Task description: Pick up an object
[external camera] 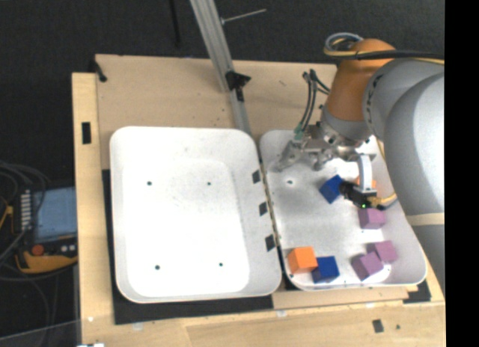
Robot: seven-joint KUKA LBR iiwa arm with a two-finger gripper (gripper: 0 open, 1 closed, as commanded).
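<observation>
Pincer (303,155): low over far end of right bin (299,211), nothing between its fingers; open or closed, cannot tell. Blue cube (331,188): nearest candidate, just beside pincer. Orange cube (302,258) touching second blue cube (326,268) at near rim; purple cubes (372,218) along right side. Advice: centre over the lone blue cube, straddle flat faces, descend straight.
</observation>
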